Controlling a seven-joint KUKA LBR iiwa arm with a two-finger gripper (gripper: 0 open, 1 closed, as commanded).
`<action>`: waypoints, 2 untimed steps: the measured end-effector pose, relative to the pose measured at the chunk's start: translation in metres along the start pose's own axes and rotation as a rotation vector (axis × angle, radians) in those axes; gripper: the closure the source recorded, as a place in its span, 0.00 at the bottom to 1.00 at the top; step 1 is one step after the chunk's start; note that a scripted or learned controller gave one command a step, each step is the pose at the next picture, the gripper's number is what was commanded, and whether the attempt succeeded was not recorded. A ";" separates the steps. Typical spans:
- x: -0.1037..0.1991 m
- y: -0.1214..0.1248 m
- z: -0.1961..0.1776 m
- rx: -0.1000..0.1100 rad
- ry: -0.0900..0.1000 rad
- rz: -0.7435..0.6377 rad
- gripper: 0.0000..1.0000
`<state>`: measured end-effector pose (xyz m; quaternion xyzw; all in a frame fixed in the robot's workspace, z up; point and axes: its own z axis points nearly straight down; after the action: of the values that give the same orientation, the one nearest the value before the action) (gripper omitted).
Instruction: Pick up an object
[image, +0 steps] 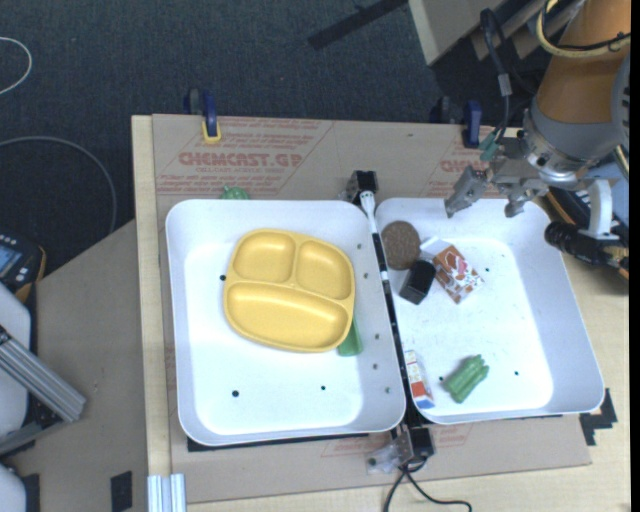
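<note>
- Green ridged plastic piece (465, 378), a likely pick, near front edge of right white bin (545, 330); small striped tube (415, 378) at front-left corner.
- Black block (416, 281), red-and-white carton (455, 272), brown round disc (401, 241) clustered toward back-left corner.
- Yellow divided tray (290, 290) in left white bin (200, 330).
- Two-finger gripper (490, 195) at back edge, fingers spread, nothing between: approach step; next, probably descent over one object.

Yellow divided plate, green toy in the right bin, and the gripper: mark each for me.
yellow divided plate (290, 290), camera view, ridge between its compartments.
green toy (465, 378), camera view, its middle.
gripper (488, 199), camera view, midway between the fingertips.
</note>
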<state>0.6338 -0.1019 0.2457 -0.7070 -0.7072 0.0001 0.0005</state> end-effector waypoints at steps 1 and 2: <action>-0.004 -0.036 0.127 -0.017 -0.005 -0.001 0.00; -0.004 -0.035 0.117 -0.020 -0.006 0.002 1.00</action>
<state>0.5984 -0.1057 0.1284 -0.7075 -0.7066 -0.0050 -0.0086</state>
